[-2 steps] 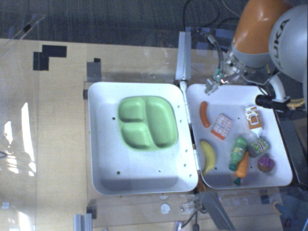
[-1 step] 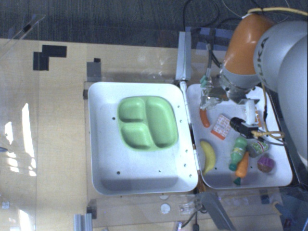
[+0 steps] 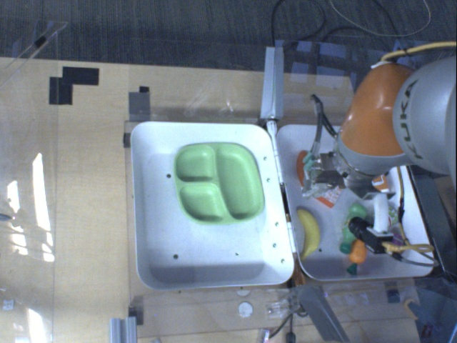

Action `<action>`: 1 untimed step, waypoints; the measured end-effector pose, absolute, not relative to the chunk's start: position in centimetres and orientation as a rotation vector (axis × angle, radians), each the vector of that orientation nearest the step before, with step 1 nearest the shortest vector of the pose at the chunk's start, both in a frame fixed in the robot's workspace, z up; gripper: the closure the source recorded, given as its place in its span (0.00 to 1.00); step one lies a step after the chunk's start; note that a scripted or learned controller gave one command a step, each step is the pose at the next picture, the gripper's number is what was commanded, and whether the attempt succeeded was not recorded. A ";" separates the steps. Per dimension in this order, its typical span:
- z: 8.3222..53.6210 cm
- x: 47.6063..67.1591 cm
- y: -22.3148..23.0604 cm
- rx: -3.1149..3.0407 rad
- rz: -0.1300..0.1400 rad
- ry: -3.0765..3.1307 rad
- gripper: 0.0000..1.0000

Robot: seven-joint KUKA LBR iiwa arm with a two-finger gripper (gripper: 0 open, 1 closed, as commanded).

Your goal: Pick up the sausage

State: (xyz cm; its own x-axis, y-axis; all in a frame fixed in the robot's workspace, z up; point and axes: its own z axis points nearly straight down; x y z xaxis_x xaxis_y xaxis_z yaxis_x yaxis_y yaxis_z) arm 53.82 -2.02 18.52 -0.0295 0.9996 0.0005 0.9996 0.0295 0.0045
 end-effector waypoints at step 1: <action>24.0 57.8 1.0 2.062 0.009 2.363 1.00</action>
